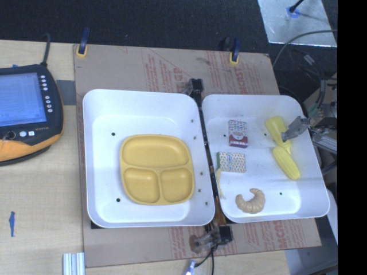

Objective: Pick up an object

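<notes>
The right bin holds a red and white box, a patterned packet, a tan croissant and two yellow pieces: a short one and a corn cob. My gripper reaches in low over the bin's right side, with its grey tip at the right edge of the short yellow piece, just above the corn cob. Nothing is lifted off the bin floor. The rest of the arm is cut off at the right.
The left bin holds a yellow divided plate. A control tablet lies on the bench at the far left. Blue clamps hold the cardboard sheet at the back. Cables and hardware crowd the right edge.
</notes>
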Motion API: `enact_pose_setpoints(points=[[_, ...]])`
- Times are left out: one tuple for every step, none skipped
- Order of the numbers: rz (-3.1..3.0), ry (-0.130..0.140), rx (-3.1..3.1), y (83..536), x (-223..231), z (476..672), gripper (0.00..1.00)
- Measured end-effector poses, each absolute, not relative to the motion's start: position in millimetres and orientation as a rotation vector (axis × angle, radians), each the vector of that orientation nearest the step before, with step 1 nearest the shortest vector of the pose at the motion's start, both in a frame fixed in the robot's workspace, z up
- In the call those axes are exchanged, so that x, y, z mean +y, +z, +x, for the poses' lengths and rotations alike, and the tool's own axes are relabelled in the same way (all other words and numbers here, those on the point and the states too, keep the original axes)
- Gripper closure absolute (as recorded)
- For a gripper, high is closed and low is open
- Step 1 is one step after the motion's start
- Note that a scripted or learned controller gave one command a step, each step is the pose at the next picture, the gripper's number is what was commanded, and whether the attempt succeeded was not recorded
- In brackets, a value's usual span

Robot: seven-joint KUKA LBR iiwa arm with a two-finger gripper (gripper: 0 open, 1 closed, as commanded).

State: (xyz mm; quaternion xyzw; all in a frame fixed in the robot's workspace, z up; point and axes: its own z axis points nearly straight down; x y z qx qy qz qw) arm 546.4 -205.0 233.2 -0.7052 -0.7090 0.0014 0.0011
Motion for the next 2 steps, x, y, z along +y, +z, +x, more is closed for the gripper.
enact_pose_setpoints(points=[[-2.223,-0.004,-2.239,108,-202,586.4,0.00],[-2.215,0.001,-2.225,92,-212,656.4,0.00]])
